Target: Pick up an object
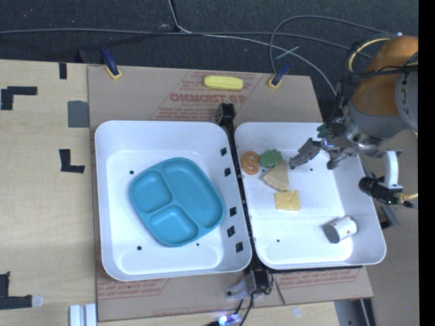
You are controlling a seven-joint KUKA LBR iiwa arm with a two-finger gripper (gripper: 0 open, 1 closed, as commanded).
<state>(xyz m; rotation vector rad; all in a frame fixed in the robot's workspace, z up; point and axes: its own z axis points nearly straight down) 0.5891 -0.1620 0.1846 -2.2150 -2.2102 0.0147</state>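
Reaching in from the right, a grey arm point(380, 107) with an orange band hangs over the upper right part of the right bin point(360, 246). Its hand point(319, 156) points left and down, with two dark fingers spread apart; one fingertip point(299, 159) sits just above the bin floor, and nothing lies between them, so the hand is open and holding nothing.

Two shallow white bins sit side by side on a brown cardboard sheet point(197, 97) on the counter point(41, 195). Four small objects cluster in the right bin's left half: an orange ring-shaped piece point(250, 162) against the left wall, a green bumpy piece point(270, 158) touching it on the right, a pale tan wedge point(276, 179) just below those, and a yellow square block point(287, 201) below the wedge. The nearest fingertip is close to the green piece but apart from it. A white and grey cylinder point(340, 229) lies alone near the bin's lower right corner.

The left bin point(115, 250) holds a blue three-compartment plate point(177, 201), lying flat. A yellow oblong object point(223, 83) rests on the cardboard beyond the bins.
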